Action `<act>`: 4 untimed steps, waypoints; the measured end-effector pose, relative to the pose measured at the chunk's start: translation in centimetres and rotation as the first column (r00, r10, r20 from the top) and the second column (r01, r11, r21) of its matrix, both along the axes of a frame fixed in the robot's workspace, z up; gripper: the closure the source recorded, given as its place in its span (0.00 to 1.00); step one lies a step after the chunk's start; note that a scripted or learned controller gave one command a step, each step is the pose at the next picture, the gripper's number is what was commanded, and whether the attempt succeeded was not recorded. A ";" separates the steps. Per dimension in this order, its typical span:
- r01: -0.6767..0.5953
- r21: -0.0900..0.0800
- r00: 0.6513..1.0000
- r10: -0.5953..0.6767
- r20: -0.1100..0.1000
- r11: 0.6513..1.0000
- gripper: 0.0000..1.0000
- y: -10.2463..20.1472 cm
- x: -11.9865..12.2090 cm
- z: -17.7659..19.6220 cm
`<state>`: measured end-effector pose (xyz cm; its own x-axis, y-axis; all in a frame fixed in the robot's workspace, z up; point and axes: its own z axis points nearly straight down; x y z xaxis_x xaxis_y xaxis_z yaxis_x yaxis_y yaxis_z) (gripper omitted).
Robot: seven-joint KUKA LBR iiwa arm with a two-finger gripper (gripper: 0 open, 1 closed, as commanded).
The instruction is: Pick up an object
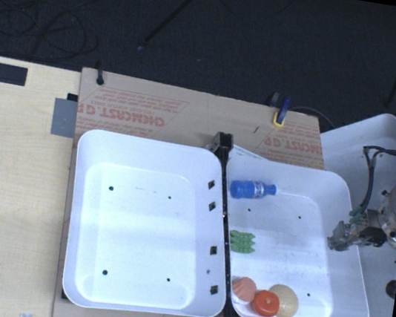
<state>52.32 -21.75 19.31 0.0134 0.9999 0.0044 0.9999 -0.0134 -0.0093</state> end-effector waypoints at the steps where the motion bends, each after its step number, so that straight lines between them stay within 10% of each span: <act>1: -0.018 -0.005 1.000 0.018 0.010 1.000 1.00 0.5 7.3 -6.3; 4: -0.020 -0.004 1.000 0.020 0.005 1.000 1.00 0.3 7.0 -3.0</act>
